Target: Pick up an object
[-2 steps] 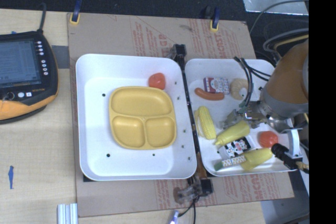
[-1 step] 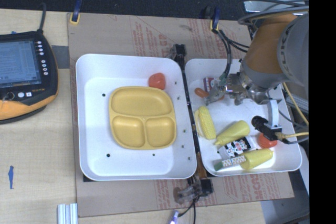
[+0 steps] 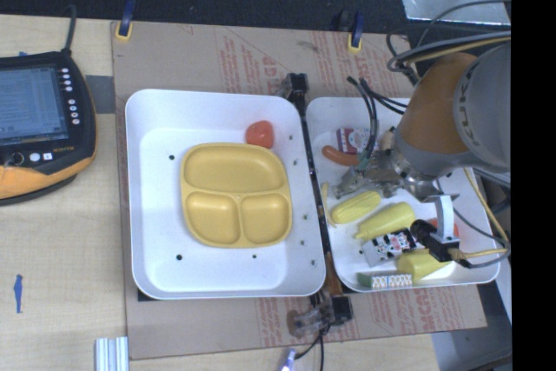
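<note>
Cardboard sheet [image 3: 217, 56] covers the wooden bench [image 3: 52, 274], pendant [image 3: 39, 122] at 9 o'clock. Gripper [image 3: 369, 174] sits low in the right bin [image 3: 330, 113] by the corn cob [image 3: 354, 207]; can't tell its grip.

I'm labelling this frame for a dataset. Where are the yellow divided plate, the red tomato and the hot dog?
yellow divided plate [image 3: 235, 192]: camera view, centre ridge between its compartments.
red tomato [image 3: 259, 133]: camera view, middle of its top.
hot dog [image 3: 340, 155]: camera view, mid-length of its sausage.
</note>
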